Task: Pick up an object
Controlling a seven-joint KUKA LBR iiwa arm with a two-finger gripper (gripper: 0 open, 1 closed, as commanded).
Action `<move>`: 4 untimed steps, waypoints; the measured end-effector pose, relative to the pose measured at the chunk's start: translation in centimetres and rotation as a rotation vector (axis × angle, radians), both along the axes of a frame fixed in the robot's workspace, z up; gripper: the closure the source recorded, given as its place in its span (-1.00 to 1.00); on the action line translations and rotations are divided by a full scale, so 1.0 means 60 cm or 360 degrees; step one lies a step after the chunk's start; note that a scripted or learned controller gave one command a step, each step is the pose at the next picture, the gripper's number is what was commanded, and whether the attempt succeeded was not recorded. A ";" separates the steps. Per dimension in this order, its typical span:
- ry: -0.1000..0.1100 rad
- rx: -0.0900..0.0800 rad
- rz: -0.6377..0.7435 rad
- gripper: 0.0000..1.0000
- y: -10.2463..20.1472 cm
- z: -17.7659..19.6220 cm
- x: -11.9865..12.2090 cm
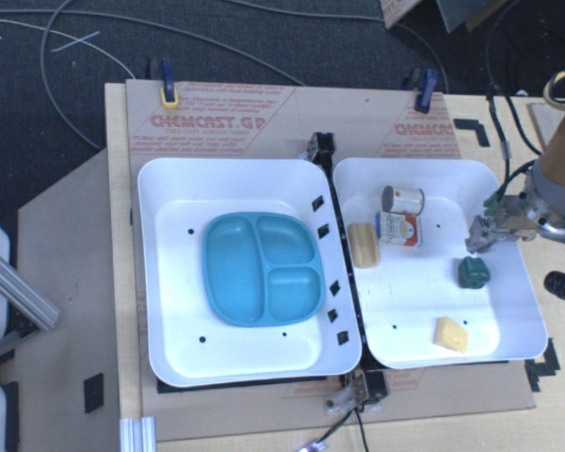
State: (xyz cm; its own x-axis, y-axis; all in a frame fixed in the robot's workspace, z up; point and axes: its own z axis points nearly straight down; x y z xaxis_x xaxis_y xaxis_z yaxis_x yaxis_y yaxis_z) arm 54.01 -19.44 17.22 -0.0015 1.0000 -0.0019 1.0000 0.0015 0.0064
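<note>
Pincer [478, 243] hangs just above dark green lump [473, 273] near right bin's [518, 342] right wall; can't tell if open or closed. I reckon lump's light, prob rubbery, rounded, so I'd pinch across its middle, low down.

Two bins sit side by side: the left bin [160, 252] holds a divided tray [262, 268]. In the right bin [518, 318], a can [402, 199] lies far, a carton [398, 228] just nearer, a sponge [363, 245] left of it — a round object [472, 273] right, a block [451, 334] near. The gripper [483, 234] hangs just beyond the round object.
</note>
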 end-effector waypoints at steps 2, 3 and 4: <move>0.0006 0.0006 0.0010 1.00 0.101 0.086 0.037; 0.0006 0.0007 0.0009 1.00 0.193 0.102 0.054; 0.0008 0.0007 0.0009 1.00 0.294 0.094 0.073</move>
